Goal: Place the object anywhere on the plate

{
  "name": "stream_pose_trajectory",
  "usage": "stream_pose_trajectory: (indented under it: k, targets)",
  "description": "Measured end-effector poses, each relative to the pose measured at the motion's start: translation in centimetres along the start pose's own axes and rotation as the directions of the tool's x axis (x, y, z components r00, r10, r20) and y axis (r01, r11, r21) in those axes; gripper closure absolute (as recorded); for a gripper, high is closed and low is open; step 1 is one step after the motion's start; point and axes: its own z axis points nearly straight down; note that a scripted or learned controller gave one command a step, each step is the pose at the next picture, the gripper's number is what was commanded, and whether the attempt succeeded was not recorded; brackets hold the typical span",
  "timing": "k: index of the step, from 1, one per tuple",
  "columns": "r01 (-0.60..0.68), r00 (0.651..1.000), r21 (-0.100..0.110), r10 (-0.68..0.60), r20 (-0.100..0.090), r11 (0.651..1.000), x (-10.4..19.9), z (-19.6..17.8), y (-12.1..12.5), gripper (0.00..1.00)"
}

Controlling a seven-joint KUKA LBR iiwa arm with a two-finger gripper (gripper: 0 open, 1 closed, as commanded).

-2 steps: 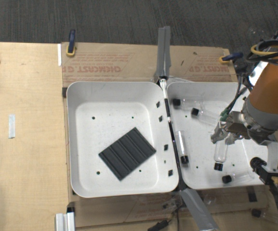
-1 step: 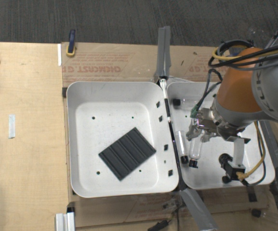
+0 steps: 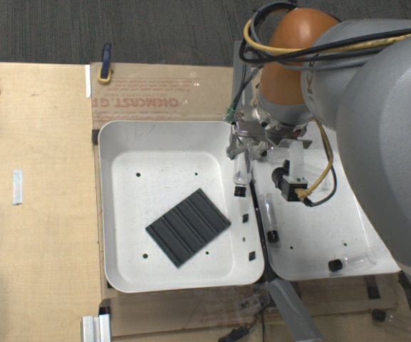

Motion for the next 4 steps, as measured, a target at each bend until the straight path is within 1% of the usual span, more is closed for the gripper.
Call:
stream_pose_trajectory:
  k: [1,2,3,4]
  targets:
    - [0.227,0.974,-0.002,-0.227,0.000,0.974,1.3,-9.7,-1.5,1.00]
    - [0.587,0.809,-0.001,-0.587,-0.001,0.809,4.4,-9.0,-8.9,1.00]
    - [0.771,0.637,-0.004,-0.771,0.001,0.637,-0.7,-13.2,-13.0,1.00]
    - [0.881,0.473,-0.003,-0.881,0.000,0.473,2.6,-6.1,-13.3,1.00]
